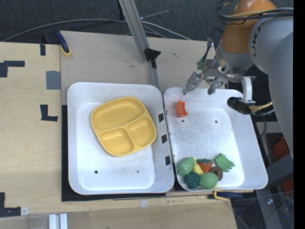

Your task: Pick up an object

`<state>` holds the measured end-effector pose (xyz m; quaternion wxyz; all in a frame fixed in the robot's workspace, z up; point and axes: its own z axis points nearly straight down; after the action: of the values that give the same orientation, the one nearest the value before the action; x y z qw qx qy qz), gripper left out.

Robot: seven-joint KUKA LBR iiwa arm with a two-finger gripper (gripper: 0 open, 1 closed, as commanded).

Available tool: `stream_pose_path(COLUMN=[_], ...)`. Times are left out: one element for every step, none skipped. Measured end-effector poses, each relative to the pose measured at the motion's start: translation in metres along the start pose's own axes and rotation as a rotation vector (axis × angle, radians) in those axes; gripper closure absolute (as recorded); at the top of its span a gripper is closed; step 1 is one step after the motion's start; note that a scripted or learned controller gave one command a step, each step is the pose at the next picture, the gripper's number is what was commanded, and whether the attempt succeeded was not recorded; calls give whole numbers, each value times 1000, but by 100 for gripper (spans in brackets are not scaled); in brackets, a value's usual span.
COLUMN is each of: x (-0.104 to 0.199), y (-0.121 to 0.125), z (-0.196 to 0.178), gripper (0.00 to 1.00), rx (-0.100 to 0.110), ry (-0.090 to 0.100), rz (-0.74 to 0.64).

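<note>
Fingers of the gripper [200, 83] stand spread apart with nothing between them, hanging over the far rim of the right bin [248, 128]. Just left of and nearer than them, a small orange block [181, 109] lies alone on the bin floor close to its far left corner. A cluster of toy fruit and vegetables [204, 171] sits against the near wall of the same bin. The left bin [78, 142] holds a yellow divided plate [123, 126].
</note>
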<state>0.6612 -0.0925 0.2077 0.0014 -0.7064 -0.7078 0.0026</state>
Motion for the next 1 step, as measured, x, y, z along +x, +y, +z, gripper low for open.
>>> stream_pose_path(x=[-6], y=[0], z=[63], gripper=[0], rx=[3], ry=[1], rz=[1])
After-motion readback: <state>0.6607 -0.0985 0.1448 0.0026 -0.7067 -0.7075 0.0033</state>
